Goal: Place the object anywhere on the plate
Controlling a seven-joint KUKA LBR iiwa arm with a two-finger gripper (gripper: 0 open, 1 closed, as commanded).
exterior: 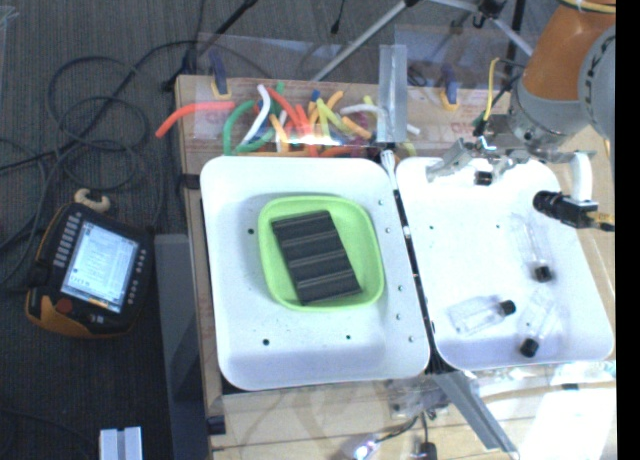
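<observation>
A light green plate (373,248) lies in the left white bin (240,333). On it rests a dark grey ribbed block (315,258), lying flat and covering most of the plate's middle. My gripper (470,163) hangs over the far edge of the right white bin (450,248), well to the right of the plate and apart from the block. I see nothing in the gripper. The grey arm with its orange band (565,48) comes in from the upper right.
Clear vials with black caps lie in the right bin: one near the front (478,314), one at the right (533,248), one at the front right (535,330). Coloured tubes (290,118) are heaped behind the left bin. A teach pendant (85,268) lies on the floor at left.
</observation>
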